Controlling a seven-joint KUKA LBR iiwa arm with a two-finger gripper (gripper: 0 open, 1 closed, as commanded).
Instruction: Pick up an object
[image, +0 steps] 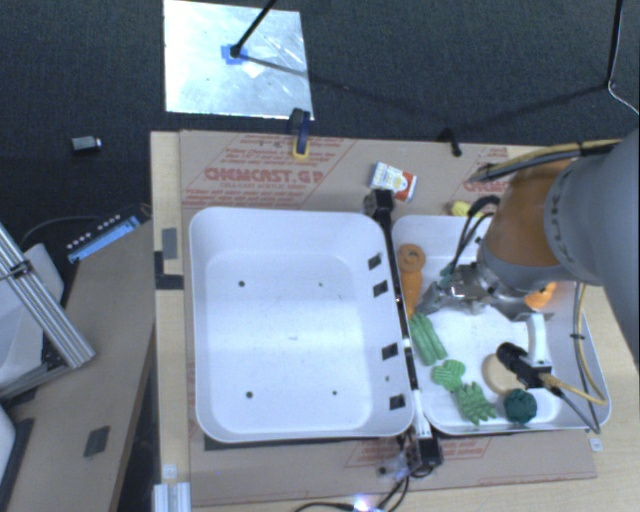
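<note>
- Tabletop (250, 165) bears two white bins (290, 320).
- Arm (560, 220) covers right bin's 1 o'clock corner.
- Jaws (432, 298) over green objects (428, 338); spread unclear, cannot tell.

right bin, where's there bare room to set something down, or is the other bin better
The right bin is crowded: an orange disc, green pieces along the divider, a dark green ball and a tan ring near the front, the tool above. A bare patch lies right of the green pieces. The left bin has bare floor from wall to wall.
</note>
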